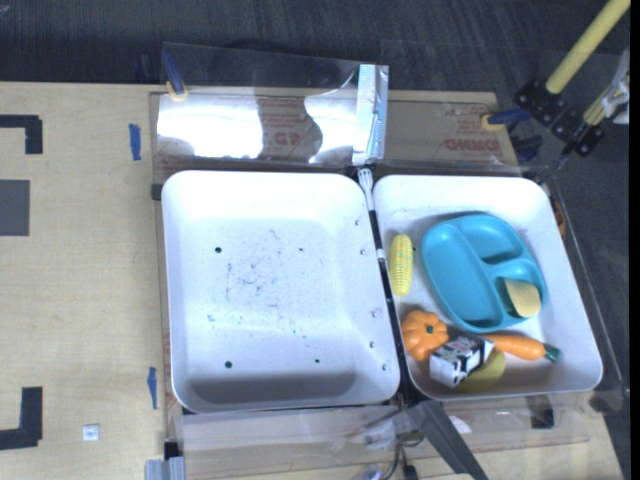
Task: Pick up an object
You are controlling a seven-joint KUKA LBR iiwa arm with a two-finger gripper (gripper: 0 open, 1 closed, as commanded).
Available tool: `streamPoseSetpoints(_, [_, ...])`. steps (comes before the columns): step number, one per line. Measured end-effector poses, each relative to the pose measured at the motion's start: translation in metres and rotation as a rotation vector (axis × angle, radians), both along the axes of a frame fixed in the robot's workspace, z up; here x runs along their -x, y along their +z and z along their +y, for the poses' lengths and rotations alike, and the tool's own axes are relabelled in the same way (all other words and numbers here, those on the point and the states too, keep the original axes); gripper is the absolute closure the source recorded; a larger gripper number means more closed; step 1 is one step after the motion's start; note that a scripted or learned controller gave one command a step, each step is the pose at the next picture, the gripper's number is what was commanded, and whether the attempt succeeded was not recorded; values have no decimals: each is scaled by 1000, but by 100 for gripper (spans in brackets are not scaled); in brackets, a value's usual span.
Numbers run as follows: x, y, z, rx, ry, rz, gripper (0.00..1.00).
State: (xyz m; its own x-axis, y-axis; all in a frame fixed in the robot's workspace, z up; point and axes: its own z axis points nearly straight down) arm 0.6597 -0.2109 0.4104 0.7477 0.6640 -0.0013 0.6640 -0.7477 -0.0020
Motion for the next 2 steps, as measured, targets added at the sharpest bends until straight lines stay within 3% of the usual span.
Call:
streamPoseSetpoints(1, [26, 28, 30, 0, 25, -5, 100])
streamPoseSetpoints(2, [1, 24, -1, 2, 52, -1, 100])
